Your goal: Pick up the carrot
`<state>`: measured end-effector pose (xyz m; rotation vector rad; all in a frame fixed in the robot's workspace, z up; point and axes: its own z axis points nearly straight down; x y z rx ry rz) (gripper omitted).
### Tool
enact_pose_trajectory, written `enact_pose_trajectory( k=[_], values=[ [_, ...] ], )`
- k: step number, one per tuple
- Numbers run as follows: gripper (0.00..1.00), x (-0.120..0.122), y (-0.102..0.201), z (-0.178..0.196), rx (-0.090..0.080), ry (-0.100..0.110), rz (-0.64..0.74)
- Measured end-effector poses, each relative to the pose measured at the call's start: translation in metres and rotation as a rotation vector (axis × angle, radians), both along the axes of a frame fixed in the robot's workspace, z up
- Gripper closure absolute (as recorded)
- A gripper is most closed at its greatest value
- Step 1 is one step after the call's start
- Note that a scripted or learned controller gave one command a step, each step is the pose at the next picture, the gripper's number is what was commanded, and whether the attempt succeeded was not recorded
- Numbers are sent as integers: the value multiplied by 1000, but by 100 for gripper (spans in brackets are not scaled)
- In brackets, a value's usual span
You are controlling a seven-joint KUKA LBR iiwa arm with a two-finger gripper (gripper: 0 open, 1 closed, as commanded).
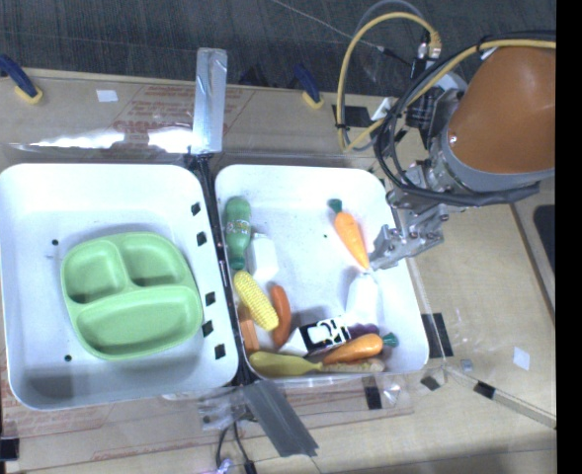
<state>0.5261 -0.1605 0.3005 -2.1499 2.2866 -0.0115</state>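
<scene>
Our gripper (389, 250) hangs over the right bin's (300, 178) right wall, and we cannot tell whether it is open or closed from this slant; the carrot (349, 235) lies just to its left on the bin floor, green top pointing away from us, orange tip toward the gripper, apart from the other toys. A second orange piece (355, 348) sits nearer us among the corn (255, 299) and clutter, so we judge the lone upper carrot the cleaner target; to do this well we would shift left until centred over its thick middle, turn the wrist to close across its width, then descend straight, keeping clear of the white block (363, 289) just below.
</scene>
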Motion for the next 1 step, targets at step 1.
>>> enact_pose_trajectory(
  k=[1],
  values=[
    [100, -51, 40, -103, 8, 15, -102]
  ],
)
